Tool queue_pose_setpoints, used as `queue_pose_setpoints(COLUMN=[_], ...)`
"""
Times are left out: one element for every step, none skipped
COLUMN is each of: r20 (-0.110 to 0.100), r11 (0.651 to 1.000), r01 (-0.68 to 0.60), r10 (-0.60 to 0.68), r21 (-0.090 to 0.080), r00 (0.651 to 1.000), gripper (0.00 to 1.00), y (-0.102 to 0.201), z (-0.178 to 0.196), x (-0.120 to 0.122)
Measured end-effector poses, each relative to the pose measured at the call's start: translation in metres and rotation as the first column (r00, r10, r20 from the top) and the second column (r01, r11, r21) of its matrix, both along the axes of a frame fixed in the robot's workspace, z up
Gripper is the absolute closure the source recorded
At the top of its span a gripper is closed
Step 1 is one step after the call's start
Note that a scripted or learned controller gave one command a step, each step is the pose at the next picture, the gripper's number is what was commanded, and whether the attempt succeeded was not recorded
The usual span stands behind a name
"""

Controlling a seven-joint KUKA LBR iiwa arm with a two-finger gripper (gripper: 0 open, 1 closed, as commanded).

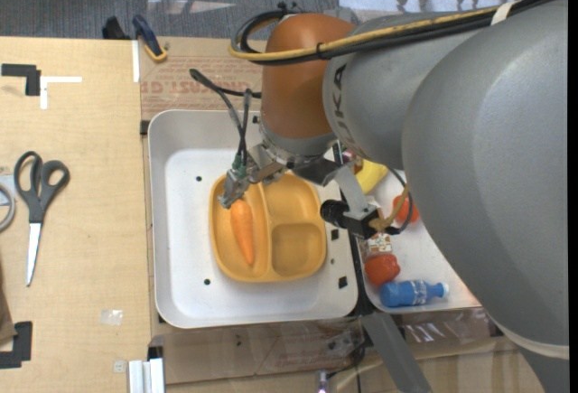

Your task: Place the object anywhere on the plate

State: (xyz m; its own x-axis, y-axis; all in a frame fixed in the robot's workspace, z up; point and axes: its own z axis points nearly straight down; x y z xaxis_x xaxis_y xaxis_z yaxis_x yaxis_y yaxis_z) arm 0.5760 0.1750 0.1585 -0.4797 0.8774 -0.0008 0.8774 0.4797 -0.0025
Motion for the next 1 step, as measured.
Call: queue_pose_setpoints(r20=[-0.001], r11=[1.0], r01=[0.003], r10=[-0.003], r21=[-0.001], r00=[1.0], gripper=[1.0], y=[-0.0015], z=[0.0087], x=[0.0006])
